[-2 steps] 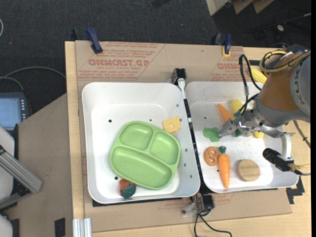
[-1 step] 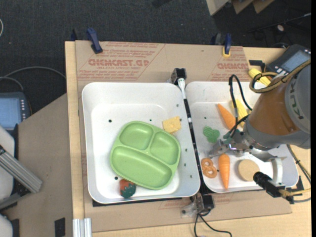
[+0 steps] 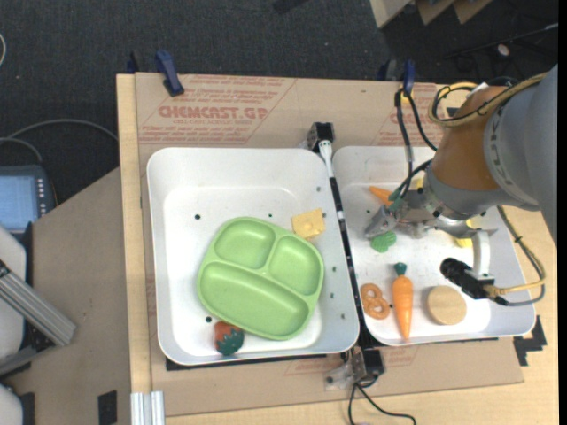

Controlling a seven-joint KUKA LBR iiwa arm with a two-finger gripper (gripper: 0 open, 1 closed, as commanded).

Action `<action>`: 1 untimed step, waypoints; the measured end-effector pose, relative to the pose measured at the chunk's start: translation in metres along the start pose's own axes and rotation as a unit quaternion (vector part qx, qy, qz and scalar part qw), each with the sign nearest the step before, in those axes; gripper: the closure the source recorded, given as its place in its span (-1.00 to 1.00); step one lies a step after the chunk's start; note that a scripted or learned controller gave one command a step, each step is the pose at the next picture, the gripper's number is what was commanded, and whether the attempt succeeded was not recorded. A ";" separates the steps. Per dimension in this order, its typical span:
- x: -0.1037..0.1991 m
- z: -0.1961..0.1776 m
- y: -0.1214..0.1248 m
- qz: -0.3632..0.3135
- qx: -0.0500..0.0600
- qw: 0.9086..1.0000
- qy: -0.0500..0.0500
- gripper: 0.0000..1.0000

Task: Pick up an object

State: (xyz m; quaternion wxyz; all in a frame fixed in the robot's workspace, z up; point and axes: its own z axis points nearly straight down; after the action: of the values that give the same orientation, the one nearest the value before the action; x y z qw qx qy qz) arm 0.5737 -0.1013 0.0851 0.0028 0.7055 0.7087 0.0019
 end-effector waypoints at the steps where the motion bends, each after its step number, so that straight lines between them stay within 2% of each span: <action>1: -0.001 -0.010 -0.003 0.001 0.002 1.000 0.000 1.00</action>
State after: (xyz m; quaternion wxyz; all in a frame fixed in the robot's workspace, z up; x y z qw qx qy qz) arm 0.5709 -0.1021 0.0951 0.0018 0.7064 0.7078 0.0008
